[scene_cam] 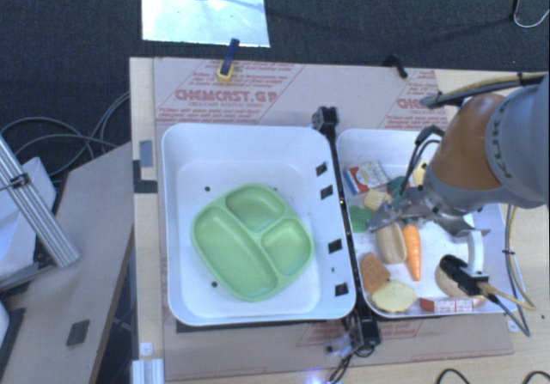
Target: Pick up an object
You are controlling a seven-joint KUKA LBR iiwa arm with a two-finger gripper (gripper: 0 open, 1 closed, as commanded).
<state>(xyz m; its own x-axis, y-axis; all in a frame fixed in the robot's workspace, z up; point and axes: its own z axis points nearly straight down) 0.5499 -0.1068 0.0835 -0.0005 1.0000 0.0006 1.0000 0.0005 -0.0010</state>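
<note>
Gripper (388,217) low in right bin (378,143), over toy foods nr carrot (413,251).

a: the two white bins (185,228) are seen as smooth plastic with a slight sheen. the green tray (251,241) at the centre left is read as matt plastic.

b: the board (284,90) under them, across the upper middle, is taken for printed cardboard, dull and flat. the dark floor (69,30) at the upper left appears as rough carpet.

a: the arm (490,155) at the right is noted as smooth, with a glossy orange band.
</note>
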